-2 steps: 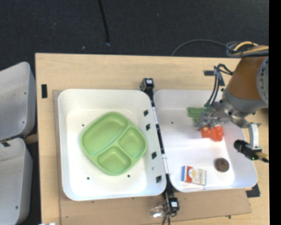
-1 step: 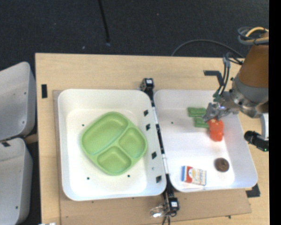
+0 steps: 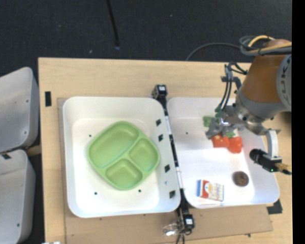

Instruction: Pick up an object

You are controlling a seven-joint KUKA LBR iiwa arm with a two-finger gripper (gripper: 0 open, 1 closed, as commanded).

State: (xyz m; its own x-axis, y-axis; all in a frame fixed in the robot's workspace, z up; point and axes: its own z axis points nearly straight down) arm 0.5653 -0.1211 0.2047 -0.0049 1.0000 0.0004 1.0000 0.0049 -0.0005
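Orange-red obj. (image 3: 229,142) lying on bottom of view-right bin (image 3: 193,111), in its far-right part, just below & to view-right of fingers (image 3: 216,130). Touching them or merely beside: can't tell. Fingers' state, wide or narrow: can't tell either, w/ grey wrist housing over them from this angle. Small green thing (image 3: 208,120) just to view-left of fingers, partly hidden, kind unclear. Arm (image 3: 264,85) above that, grey w/ orange band, reaching in from view-right over bin's far-right corner.

Further out, same bin: brown round obj. (image 3: 240,178) toward near-right corner, well apart from orange-red obj. Small white carton (image 3: 210,189) w/ red & blue print lying flat near front wall, to view-left of brown one, not touching it.

Past divider (image 3: 170,146) w/ black clips (image 3: 159,91): view-left bin (image 3: 73,136) w/ green plate (image 3: 123,155) about mid-bin, set slantwise, three compartments (one long, two smaller).

Both bins side by side on pale wood desk (image 3: 51,75). Dark floor (image 3: 142,19) beyond desk's far edge. White panels (image 3: 10,116) at view-left, off the desk.
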